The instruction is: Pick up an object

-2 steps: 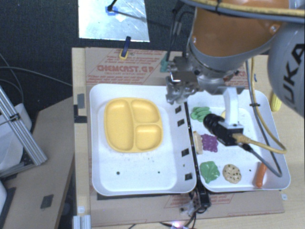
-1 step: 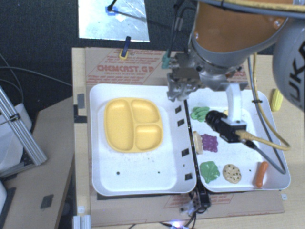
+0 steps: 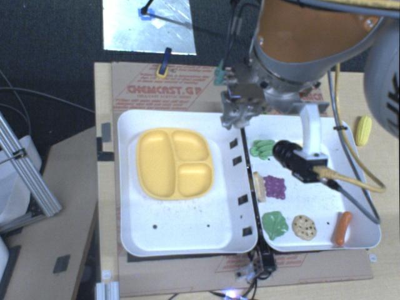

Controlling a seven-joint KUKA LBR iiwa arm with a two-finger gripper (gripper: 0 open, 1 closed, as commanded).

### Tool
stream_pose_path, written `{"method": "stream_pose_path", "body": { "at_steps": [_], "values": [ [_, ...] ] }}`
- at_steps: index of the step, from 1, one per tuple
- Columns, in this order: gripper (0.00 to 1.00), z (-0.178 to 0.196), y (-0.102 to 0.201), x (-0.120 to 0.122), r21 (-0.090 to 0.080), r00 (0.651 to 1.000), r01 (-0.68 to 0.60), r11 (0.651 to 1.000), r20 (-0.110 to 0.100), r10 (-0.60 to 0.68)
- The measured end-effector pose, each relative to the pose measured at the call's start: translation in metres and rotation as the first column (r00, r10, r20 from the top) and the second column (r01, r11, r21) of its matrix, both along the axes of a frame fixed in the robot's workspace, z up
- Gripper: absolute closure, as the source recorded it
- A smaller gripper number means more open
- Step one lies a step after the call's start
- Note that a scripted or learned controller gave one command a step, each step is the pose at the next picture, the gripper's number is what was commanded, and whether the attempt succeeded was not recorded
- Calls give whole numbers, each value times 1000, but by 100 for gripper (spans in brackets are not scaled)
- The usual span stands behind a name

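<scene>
My gripper (image 3: pixel 235 119) hangs over the far end of the wall between the two bins, just left of the right bin (image 3: pixel 359 230). That bin holds a bumpy green piece (image 3: pixel 262 148), a purple grape bunch (image 3: pixel 274 187), a green leafy piece (image 3: pixel 274 224), a speckled cookie (image 3: pixel 304 227), an orange sausage-like piece (image 3: pixel 341 228) and a pale tan strip (image 3: pixel 259 187) by the divider. I see nothing held at the gripper. The bumpy green piece is the nearest item, a little right of and below the gripper.
A yellow divided plate (image 3: pixel 174 162) lies in the left bin (image 3: pixel 156 236). A yellow corn-like piece (image 3: pixel 362 130) sits at the right bin's outer edge. The arm's big orange and grey body (image 3: pixel 312 24) covers the far right of the bench.
</scene>
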State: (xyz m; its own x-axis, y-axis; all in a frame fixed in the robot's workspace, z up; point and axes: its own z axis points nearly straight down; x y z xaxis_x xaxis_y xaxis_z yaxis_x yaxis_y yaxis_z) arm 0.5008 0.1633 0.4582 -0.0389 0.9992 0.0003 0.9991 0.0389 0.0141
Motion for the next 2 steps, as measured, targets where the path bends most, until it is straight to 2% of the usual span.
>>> {"method": "stream_pose_path", "body": {
  "at_steps": [1,2],
  "values": [
    [100,11,0,1,0,1000,-5,1000,2,5],
    [100,-150,75,-14,-5,999,29,1000,-28,-29]
  ]
}}
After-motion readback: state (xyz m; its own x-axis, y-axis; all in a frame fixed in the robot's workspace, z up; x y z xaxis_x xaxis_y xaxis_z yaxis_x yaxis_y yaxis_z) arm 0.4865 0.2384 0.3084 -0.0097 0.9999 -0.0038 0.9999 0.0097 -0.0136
